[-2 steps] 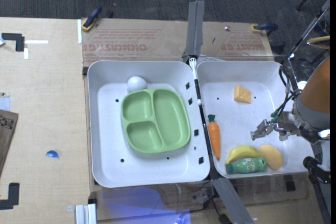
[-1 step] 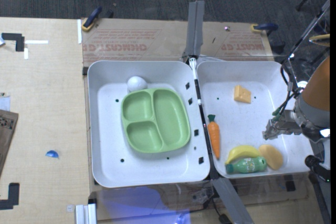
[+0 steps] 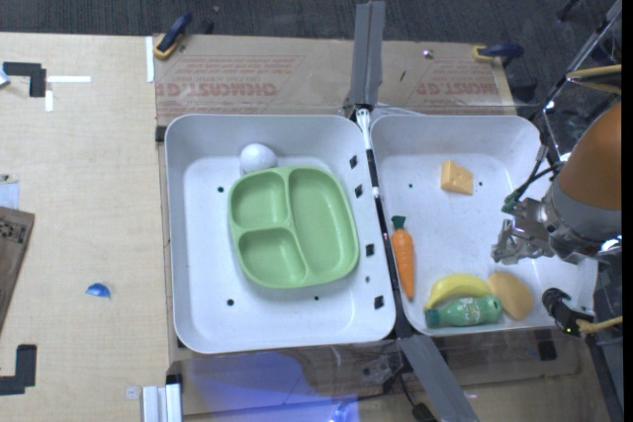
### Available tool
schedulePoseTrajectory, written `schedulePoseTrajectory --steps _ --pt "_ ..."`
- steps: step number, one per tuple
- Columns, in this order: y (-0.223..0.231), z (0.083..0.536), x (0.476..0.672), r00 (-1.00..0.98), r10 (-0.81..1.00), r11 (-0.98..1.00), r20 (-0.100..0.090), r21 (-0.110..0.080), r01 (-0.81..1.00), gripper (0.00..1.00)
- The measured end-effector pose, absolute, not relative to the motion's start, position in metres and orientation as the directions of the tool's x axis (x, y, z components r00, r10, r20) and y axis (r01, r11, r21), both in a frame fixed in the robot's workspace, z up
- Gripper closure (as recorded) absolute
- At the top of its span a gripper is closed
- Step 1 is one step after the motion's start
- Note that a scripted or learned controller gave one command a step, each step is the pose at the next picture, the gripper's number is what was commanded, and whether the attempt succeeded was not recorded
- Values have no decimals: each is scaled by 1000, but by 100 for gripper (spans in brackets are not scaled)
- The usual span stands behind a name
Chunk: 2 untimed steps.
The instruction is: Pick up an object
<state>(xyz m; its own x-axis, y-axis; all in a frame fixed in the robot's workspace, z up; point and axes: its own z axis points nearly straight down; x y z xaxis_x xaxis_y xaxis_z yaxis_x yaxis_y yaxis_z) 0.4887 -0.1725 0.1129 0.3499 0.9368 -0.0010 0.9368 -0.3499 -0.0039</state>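
Lying lengthwise, carrot [image 3: 403, 255] points its green top away; end effector [image 3: 511, 245] grip state unclear

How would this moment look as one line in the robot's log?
gripper: over right bin, nothing seen held | nearest: potato | left bin: green tray

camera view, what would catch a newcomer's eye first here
The green divided plate in the left bin stands out most, with a white ball at its far edge. In the right bin, a carrot, banana and cheese wedge lie near the gripper.
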Motion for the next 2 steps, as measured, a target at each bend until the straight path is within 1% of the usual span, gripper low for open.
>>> schedulePoseTrajectory --steps 1,2 --pt "-173 113 489 350 937 -350 -1 -4 937 0" --pt "-129 91 503 304 953 -304 -1 -4 953 0"
